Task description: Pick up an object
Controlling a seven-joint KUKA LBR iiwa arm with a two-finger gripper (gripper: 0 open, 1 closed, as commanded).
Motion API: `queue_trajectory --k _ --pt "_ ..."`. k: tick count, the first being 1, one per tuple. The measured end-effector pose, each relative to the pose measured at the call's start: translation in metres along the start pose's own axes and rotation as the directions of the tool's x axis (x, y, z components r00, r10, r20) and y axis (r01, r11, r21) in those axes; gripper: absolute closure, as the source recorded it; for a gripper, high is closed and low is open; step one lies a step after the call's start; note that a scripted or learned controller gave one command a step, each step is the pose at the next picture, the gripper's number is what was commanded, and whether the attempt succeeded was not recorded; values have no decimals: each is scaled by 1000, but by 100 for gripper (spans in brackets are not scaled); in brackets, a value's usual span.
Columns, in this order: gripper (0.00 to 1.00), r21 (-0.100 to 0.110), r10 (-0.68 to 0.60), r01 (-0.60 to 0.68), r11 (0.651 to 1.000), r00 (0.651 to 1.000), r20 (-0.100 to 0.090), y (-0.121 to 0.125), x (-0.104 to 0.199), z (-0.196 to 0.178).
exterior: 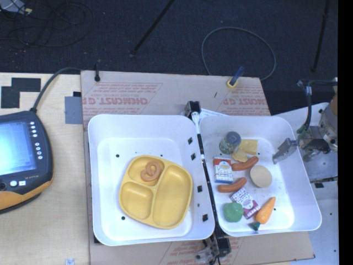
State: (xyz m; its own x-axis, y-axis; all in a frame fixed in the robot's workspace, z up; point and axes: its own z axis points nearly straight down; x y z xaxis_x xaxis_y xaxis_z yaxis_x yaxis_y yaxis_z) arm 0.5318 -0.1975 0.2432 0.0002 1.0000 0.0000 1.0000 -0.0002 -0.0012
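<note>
In the right bin (300, 208) lie the things I could pick from: a carrot (266, 210) near the front, a green pepper (233, 212) just left of it, and a small pink-and-white packet (246, 201) between them. Behind those sit a sausage (231, 186), a round cream bun (261, 176), a second sausage (245, 164) and a small red-and-white carton (223, 170). Farther back are a yellow cheese wedge (247, 147) and a grey-green can (230, 143).

My tool (284, 149) hangs over the right rim of this bin, beside the bun but apart from it, with nothing between its fingers; I cannot tell how wide they stand.

The left bin (105, 148) holds a yellow divided plate (157, 192), with an orange pretzel (151, 171) in its back compartment.

Both bins rest on a cardboard sheet (138, 95) on the table (49, 225). A handheld control screen (22, 156) lies at the table's left edge.
</note>
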Motion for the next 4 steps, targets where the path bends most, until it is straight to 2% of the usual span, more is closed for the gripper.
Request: queue_trajectory --k 1,2,3,4 --pt "0 6 -3 3 1000 1000 -4 38 29 65" --pt "0 -1 -3 3 1000 1000 -4 75 64 155" --pt "0 -15 4 -4 1000 1000 3 24 93 150" --pt "0 -8 -1 1 1000 1000 3 67 114 151"
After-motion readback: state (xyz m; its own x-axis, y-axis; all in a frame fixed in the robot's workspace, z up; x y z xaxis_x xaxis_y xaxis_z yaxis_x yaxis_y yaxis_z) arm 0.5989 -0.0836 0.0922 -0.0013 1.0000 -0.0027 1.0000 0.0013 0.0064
